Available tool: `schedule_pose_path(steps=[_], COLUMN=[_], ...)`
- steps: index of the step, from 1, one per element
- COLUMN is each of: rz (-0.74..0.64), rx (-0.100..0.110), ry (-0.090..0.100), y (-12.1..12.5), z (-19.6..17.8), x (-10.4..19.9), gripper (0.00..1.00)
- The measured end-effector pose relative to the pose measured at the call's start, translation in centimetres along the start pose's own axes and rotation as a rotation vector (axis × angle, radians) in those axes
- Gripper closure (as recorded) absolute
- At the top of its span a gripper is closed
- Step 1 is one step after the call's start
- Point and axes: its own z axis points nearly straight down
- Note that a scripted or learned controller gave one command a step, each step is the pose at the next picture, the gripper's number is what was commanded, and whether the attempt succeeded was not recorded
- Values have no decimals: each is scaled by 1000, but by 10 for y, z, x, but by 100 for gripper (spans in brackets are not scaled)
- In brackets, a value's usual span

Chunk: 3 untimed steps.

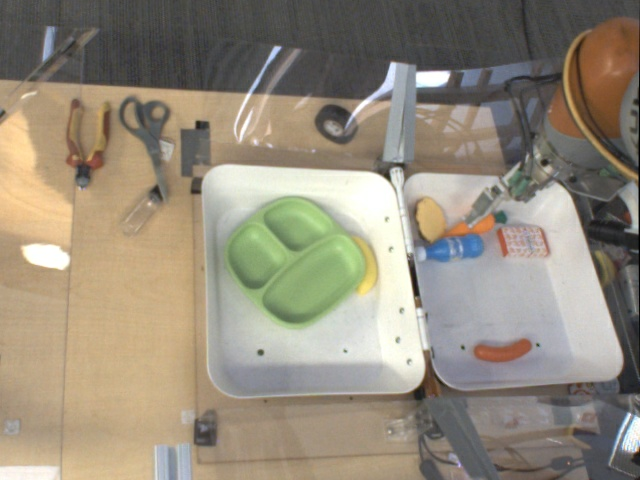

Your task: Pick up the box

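The box [523,241] lies flat at right of centre in the frame, in the right bin [560,368], clear of the bottle [450,249]. The gripper [487,205] hangs just up-left of it, over the carrot [470,227], empty; whether its claw is apart or together I cannot tell.

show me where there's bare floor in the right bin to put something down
Bare patch: the middle of the right bin, between the box and the sausage. Crowded: the far left corner, where blue bottle, carrot, potato and gripper cluster.
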Motion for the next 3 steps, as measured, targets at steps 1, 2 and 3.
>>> schedule_pose_path(steps=[1, 2, 3], rz=[81, 98, 96], rx=[4, 1, -8], ry=[2, -1, -8], y=[-22, -37, -33], z=[60, 103, 89], x=[-63, -54, -55], gripper=[0, 0, 100])
